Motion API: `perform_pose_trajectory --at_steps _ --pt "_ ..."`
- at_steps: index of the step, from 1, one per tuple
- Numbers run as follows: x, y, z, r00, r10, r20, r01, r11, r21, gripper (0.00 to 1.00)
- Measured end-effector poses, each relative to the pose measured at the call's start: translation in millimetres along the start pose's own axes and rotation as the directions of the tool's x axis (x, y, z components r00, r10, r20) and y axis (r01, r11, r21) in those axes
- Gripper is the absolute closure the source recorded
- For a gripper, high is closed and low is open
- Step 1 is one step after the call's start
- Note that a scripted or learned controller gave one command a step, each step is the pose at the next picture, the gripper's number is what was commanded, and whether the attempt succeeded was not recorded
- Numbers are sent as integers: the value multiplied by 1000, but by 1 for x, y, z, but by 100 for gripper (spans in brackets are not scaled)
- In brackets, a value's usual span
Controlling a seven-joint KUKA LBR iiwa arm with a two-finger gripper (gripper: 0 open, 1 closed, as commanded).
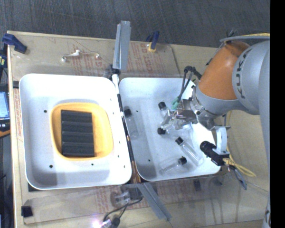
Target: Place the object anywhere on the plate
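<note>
Bright, even light; slight softness

Yellow plate (pixel 103 127) with black ridged insert in left bin (pixel 33 127). Right of it, right bin (pixel 142 165) holds small clear vials (pixel 187 148); gripper (pixel 178 115) low among them.

Two shallow white plastic bins (pixel 35 91) sit on a tan bench (pixel 61 44). The left bin holds a rounded yellow plate (pixel 102 132) bearing a black ribbed rectangular block (pixel 78 132). Clear small vials with black caps (pixel 186 148) lie in the right bin. The grey arm with its orange band (pixel 223 77) carries a silver-and-black gripper (pixel 175 120). Blue clamps (pixel 153 38) grip the bench edge.
</note>
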State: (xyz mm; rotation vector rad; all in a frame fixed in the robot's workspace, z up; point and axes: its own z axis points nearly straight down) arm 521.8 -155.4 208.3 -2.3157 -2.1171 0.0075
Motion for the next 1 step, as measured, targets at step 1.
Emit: perform_pose_trajectory --at_steps 1 --pt "0 0 0 1000 0 0 0 1000 0 0"
